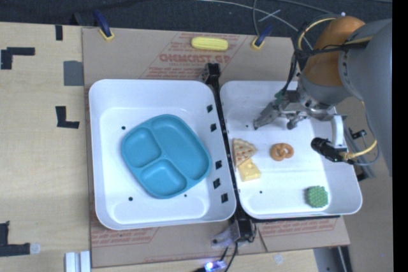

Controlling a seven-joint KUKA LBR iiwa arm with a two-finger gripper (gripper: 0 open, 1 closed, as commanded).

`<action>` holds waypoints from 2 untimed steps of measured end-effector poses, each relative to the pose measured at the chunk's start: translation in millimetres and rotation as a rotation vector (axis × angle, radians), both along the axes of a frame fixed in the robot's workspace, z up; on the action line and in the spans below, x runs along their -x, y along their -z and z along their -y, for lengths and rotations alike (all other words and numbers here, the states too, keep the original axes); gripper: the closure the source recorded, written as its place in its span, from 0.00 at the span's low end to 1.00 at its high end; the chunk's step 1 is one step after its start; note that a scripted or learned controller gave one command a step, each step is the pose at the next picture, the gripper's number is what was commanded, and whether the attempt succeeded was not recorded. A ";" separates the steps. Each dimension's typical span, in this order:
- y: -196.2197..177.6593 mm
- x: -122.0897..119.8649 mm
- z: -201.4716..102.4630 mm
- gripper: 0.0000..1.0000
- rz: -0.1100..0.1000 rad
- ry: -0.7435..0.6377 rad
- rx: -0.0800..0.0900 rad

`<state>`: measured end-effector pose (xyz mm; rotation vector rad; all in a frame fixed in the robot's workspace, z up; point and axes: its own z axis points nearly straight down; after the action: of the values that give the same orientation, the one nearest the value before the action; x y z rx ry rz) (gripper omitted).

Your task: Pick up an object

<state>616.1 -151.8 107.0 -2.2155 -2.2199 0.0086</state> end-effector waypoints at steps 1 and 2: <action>22.4 -0.4 -0.5 0.00 0.008 0.000 0.002; 10.7 -1.4 -0.8 1.00 0.011 -0.001 0.003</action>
<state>617.5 -151.1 96.3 -2.2212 -2.2286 0.0002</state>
